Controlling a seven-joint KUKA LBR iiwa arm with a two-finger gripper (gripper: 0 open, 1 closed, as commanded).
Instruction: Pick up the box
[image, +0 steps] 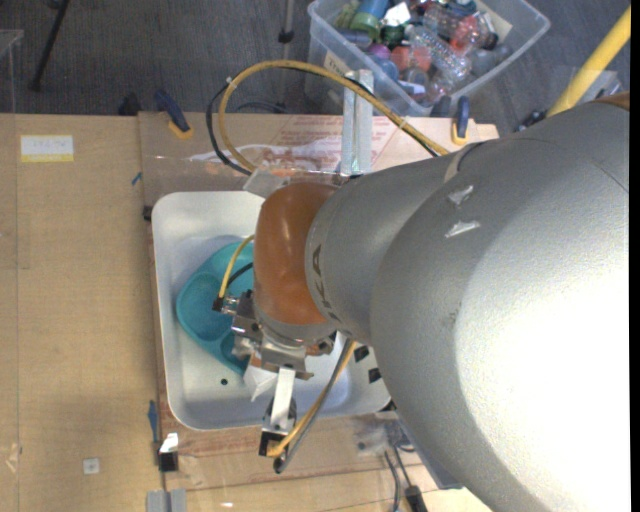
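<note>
My arm (480, 300) covers the right side of the bench (70, 300), wrist down over the left white bin (175, 215). Teal rounded thing (205, 295) lies in the bin's left half, near its left wall, partly under my wrist. Can't tell if it's the box. My pincer (262, 345) sits just beside it. Apart or together: can't tell.

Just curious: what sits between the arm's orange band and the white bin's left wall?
A teal bowl-like thing lies there in the white bin, partly hidden by the orange band, in the camera view.
</note>
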